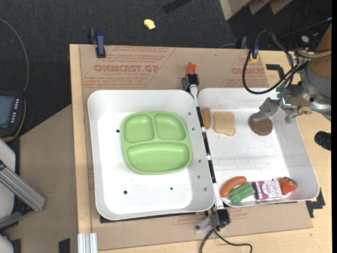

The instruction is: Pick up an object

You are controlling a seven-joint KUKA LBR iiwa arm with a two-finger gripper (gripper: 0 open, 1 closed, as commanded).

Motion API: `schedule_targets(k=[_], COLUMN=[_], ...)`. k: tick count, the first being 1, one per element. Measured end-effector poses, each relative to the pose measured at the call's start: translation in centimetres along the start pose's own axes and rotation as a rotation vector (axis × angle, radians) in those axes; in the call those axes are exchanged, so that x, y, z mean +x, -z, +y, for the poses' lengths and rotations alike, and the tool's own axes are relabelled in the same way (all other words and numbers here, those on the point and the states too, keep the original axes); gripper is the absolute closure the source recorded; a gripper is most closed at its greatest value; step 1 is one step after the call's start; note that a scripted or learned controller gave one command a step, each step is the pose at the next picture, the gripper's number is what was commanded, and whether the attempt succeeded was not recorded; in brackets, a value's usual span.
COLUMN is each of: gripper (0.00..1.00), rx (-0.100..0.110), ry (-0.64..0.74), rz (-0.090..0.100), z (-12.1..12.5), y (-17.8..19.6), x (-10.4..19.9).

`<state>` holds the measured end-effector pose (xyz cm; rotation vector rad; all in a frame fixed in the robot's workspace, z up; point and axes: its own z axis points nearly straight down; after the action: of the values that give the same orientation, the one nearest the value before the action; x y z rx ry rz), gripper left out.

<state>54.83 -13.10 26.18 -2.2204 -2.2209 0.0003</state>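
Note:
My gripper (279, 111) hangs over the back right of the right bin (303, 146). It is open, its two grey fingers spread apart with nothing between them. A brown round patty (260, 126) lies just below the left finger (266, 108), which covers part of its top edge. To the patty's left lie a tan bread slice (224, 124) and a small brown sausage (205, 118) against the bin's left wall. Along the front wall lie an orange carrot (232, 184), a green pod (241, 193), a pink-labelled packet (268, 189) and a red-orange pepper (288, 184).
A green divided plate (156, 142) sits in the left bin (105, 188). A black cable (258, 62) loops from the arm over the bench's back right. Blue clamps (98, 40) and an orange clip (190, 68) mark the back edge.

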Motion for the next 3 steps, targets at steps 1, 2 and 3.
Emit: schedule_targets(k=[1,2,3], gripper=[0.00,0.00,0.00], rx=[0.010,-0.009,-0.003], ry=[0.002,0.002,-0.003], rz=[0.002,-0.003,0.000], z=[4.2,12.2,9.0], y=[-17.5,-17.6,-17.5], x=[0.3,-2.4,-5.4])
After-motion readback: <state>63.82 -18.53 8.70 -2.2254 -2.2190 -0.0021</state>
